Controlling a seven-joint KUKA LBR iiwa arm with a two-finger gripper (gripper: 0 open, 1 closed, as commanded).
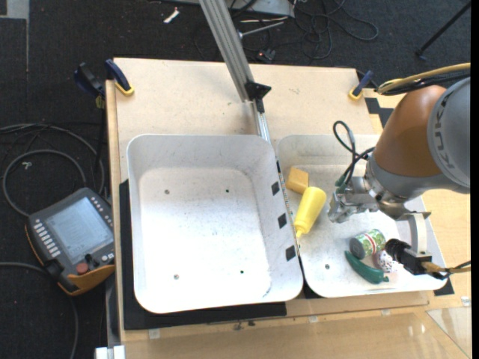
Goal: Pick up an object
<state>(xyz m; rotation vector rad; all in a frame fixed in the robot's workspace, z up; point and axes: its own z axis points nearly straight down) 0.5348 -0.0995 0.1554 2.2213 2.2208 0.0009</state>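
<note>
The jaws (340, 209) hang low over the right bin (318, 149), at the middle right of the frame; the metal at their tip is too small and blurred to tell how far they are parted, and nothing can be seen caught between them. Just to their left lies a yellow bottle (308, 209), tilted with its narrow end pointing toward the lower left, close to the wall shared by the two bins. Above the bottle, nearly touching its top end, sits a small yellow block (299, 179). Below and to the right of the jaws is a green can (368, 244) on its side, and beside it, toward the bottom right corner of the bin, a green-handled tool (366, 269) and a small red and white object (387, 260) that is hard to make out. The grey arm (419, 152) with its orange band covers the bin's right part, entering from the right edge of the frame. The left bin (202, 215) fills the centre. Both bins rest on a pale tabletop (187, 96), with a handheld control pendant (71, 238) on the dark floor at the lower left.
</note>
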